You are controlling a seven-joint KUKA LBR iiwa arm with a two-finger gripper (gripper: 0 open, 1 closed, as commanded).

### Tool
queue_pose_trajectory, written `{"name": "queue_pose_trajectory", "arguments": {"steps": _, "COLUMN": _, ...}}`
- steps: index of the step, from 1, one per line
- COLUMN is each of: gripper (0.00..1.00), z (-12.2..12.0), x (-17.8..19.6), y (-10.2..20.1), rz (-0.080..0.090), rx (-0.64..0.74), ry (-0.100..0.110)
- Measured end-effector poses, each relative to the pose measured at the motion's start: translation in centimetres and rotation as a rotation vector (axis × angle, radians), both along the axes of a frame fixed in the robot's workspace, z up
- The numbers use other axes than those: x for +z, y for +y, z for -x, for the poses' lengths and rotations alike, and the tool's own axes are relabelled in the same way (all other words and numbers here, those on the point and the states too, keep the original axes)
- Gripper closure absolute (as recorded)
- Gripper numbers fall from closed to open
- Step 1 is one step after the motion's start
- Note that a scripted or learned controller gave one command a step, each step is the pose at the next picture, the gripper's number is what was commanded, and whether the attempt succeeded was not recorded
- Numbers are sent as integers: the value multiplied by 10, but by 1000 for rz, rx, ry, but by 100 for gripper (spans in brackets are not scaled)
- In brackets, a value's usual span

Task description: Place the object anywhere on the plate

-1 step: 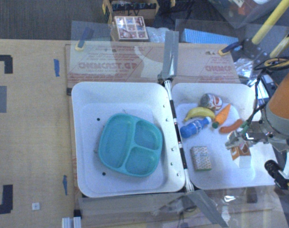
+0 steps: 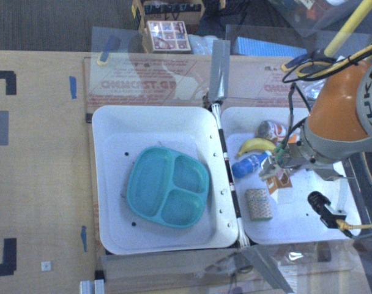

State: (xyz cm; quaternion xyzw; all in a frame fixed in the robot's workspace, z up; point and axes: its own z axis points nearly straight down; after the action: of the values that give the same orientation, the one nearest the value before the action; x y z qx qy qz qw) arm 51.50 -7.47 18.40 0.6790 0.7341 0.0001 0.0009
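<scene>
A teal plate (image 2: 167, 187) with three compartments lies in the left bin (image 2: 112, 133), with nothing on it. In the right bin (image 2: 296, 222) my gripper (image 2: 273, 166) hangs low, just right of a blue bottle (image 2: 249, 165) lying on its side. A yellow banana (image 2: 257, 144) lies just behind the bottle. Under the gripper's right side sits a small orange and white packet (image 2: 282, 181). The arm's body hides part of the gripper.
A small grey can (image 2: 269, 129) lies at the back of the right bin. A speckled tan block (image 2: 258, 204) rests near its front left. The raised rims between the two bins (image 2: 226, 164) separate the gripper from the plate.
</scene>
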Motion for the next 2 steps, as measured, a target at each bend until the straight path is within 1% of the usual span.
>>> {"name": "queue_pose_trajectory", "arguments": {"steps": 1, "gripper": 100, "z": -81, "x": 24, "y": 62, "rz": 0, "rx": 5, "ry": 1}}
{"name": "queue_pose_trajectory", "arguments": {"steps": 2, "gripper": 100, "z": -55, "x": 0, "y": 132, "rz": -1, "rx": -2, "ry": 5}}
